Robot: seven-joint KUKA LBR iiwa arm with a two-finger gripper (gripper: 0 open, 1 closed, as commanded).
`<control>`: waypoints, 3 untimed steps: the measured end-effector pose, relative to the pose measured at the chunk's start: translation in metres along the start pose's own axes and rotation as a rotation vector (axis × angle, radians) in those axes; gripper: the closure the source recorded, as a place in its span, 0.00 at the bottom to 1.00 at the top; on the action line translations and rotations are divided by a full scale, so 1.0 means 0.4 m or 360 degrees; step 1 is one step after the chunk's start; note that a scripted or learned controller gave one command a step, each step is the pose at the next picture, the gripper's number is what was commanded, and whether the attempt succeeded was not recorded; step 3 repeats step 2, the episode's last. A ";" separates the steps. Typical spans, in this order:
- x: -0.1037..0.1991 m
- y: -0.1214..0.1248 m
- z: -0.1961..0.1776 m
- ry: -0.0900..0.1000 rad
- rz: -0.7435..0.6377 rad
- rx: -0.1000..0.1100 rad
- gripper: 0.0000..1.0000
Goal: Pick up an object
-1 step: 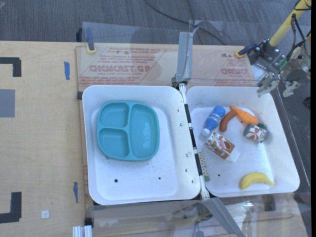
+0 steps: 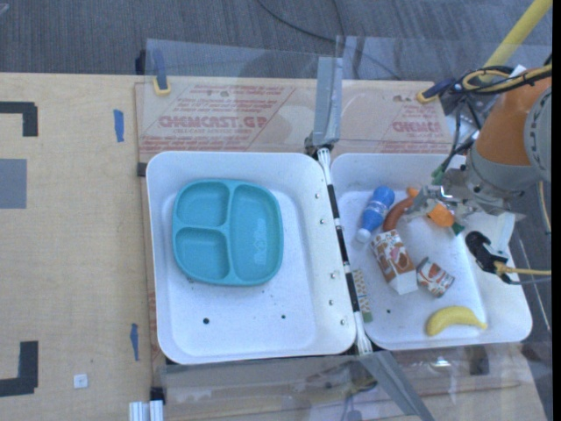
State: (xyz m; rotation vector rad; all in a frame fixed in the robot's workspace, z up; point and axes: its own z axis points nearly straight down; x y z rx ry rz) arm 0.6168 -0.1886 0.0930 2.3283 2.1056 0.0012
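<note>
My gripper (image 2: 432,202) hangs low over the back of the right bin (image 2: 517,318), under the grey arm with its orange band (image 2: 513,130). An orange piece (image 2: 442,217) lies right beside the gripper, and a curved red-orange item (image 2: 399,212) lies just to its left; whether either is touched is unclear. A blue bottle with a white cap (image 2: 374,211) lies further left. A brown and white carton (image 2: 394,260) and a small brown pack (image 2: 434,277) rest mid-bin. A yellow banana (image 2: 454,321) lies near the front.
The left bin (image 2: 166,323) holds a teal divided plate (image 2: 228,233). A hinged divider (image 2: 337,253) runs between the two bins. Black and yellow cables (image 2: 486,251) hang at the right bin's right side. Clear panels (image 2: 263,68) stand behind the bins.
</note>
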 end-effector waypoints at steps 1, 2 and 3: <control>-0.003 0.001 -0.025 -0.0002 0.0001 -0.0002 1.00; 0.169 0.079 -0.252 0.0002 -0.0083 0.0009 1.00; 0.169 0.079 -0.252 0.0002 -0.0083 0.0009 1.00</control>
